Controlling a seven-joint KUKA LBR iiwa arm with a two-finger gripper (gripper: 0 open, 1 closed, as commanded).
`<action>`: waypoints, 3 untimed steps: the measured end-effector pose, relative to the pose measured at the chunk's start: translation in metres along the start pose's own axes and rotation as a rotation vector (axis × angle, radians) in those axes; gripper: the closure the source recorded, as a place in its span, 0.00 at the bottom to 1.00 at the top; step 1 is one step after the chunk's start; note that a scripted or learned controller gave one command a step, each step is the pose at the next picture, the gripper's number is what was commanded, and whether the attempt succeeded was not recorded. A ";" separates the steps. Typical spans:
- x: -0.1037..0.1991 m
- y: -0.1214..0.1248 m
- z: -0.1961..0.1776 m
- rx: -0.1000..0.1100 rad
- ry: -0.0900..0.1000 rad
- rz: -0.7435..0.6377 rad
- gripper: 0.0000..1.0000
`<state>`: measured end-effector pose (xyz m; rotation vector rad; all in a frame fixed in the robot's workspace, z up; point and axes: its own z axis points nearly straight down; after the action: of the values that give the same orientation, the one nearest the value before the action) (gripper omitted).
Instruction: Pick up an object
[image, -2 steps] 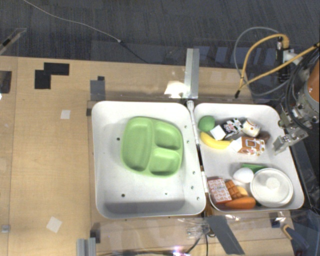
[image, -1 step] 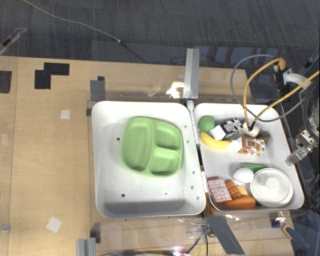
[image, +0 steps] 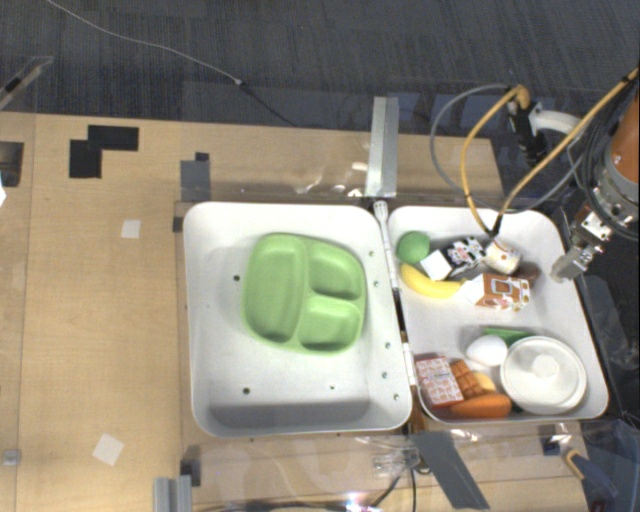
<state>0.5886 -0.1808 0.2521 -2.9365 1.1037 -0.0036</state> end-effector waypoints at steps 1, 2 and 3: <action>0.009 -0.016 -0.016 -0.001 0.004 -0.157 1.00; -0.033 -0.075 0.018 0.000 -0.003 -0.140 1.00; 0.066 -0.025 0.000 -0.002 0.006 -0.240 1.00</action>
<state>0.6550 -0.2057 0.2526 -3.0521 0.7447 -0.0116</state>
